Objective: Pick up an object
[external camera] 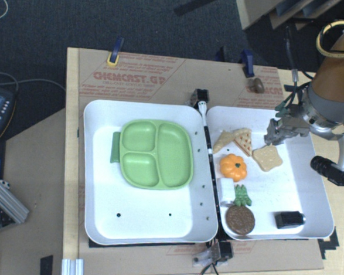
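The likeliest target is the tan bread slice, lying flat in the upper middle of the right bin. The hand hangs just above its upper edge, close enough that a straight descent would meet it. Whether the hand is spread or pressed together cannot be told from this slanted view, since dark wrist parts and cables crowd the tip. Nothing is visibly held.

Just left of the slice lie 2 wedge-shaped pieces: a pale one and a speckled one, touching each other. Below them sits a small orange pumpkin, near the slice but apart from it. Lower down, a brown round piece with a green leafy top rests against the bin's front left corner, and a black block lies alone toward the front right. The toys are scattered loosely, probably so that each leaves room for a grasp from above.

The arm comes in from the right, so the right bin is its nearer reach. The left bin holds a green divided tray near its centre, well apart from the hand. Both bins sit side by side on the surface, clamped at the back edge, presumably so they do not shift.
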Robot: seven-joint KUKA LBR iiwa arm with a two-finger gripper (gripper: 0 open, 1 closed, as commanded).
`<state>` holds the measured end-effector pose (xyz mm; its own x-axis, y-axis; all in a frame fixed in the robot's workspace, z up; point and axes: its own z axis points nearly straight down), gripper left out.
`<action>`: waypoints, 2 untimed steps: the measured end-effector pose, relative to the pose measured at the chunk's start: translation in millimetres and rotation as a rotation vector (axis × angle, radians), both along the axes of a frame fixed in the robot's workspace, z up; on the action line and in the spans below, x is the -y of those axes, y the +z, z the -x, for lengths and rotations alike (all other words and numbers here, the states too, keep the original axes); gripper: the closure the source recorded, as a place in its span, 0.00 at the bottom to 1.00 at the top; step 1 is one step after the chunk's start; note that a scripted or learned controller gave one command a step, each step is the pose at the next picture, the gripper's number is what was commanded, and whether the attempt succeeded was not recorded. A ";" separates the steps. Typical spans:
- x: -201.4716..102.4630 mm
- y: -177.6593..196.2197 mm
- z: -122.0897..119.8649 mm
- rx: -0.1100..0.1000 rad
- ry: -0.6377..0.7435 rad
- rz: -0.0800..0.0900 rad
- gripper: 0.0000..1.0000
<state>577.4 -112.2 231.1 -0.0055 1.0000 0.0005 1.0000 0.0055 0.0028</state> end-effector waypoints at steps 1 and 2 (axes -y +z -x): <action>-45.4 -3.4 -16.1 0.000 -0.001 0.001 1.00; -94.3 -13.2 -25.0 -0.002 -0.001 0.000 1.00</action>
